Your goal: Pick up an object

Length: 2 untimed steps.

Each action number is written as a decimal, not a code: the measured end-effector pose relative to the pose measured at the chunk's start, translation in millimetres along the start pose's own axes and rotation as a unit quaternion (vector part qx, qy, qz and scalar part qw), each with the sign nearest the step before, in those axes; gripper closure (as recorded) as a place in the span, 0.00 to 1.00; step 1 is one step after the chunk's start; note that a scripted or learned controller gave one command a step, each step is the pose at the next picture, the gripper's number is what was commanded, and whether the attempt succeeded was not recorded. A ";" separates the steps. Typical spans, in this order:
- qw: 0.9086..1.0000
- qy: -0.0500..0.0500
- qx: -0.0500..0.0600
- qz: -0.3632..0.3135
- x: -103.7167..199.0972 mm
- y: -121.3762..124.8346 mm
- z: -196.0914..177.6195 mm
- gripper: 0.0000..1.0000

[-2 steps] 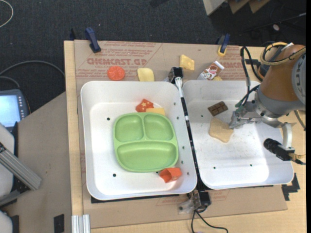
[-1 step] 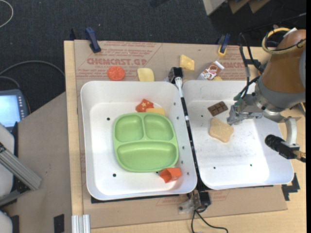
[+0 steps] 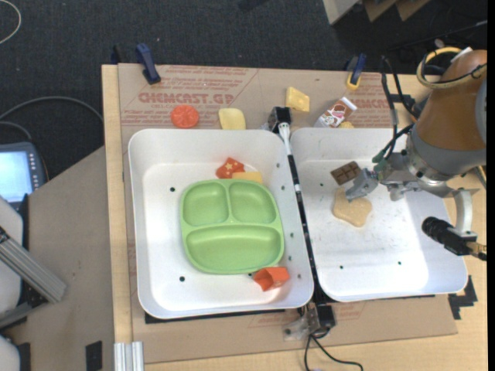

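Camera view: fingers above tan bread slice; whether apart or together, cannot tell.

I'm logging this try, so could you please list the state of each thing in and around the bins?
Green plate: flat, left bin.
Orange block: at plate's near edge.
Red piece: behind plate.
Brown block: right bin, loose.
Tan piece: right bin, flat.
Gripper: low, between these two.
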State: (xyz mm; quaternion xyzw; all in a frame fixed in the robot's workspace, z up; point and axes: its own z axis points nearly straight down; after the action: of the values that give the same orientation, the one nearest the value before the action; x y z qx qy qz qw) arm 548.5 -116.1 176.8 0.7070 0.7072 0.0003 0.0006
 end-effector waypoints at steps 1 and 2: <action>1.000 -0.001 0.001 -0.001 -28.1 85.8 97.9 0.00; 1.000 -0.001 -0.002 -0.001 -27.8 86.6 81.0 1.00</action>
State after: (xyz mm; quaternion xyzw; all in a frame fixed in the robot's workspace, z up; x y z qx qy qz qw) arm 635.2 -143.9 96.0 0.7064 0.7078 0.0011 0.0031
